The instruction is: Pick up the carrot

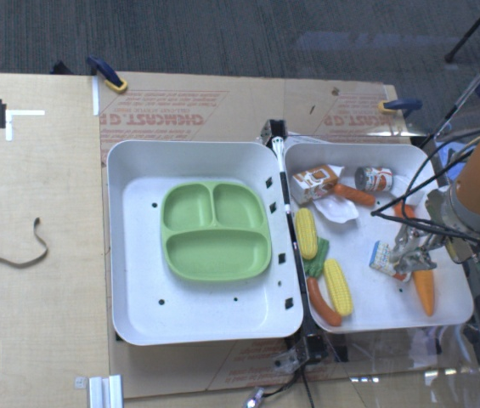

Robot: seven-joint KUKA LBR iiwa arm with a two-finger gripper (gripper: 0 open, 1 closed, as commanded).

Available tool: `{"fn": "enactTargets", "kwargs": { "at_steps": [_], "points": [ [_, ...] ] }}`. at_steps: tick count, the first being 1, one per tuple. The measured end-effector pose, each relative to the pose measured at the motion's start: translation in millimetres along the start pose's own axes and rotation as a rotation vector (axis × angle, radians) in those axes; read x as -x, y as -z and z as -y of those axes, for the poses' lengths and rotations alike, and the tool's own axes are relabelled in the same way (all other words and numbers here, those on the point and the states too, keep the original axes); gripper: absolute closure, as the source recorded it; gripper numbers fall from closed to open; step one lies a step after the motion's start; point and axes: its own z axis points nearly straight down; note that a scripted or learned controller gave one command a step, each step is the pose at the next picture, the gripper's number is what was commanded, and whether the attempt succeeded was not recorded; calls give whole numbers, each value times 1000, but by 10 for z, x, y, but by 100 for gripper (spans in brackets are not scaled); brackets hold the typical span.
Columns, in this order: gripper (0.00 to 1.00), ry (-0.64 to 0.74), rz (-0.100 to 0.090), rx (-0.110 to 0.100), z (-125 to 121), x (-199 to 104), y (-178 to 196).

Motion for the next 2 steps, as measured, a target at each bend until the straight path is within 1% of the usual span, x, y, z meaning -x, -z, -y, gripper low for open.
{"fn": "enactTargets", "kwargs": {
  "at_steps": [1, 2],
  "points": [
    [0, 0, 0, 0, -3, 2, 0],
    [0, 436, -12, 15, 133, -127, -213]
  ]
}}
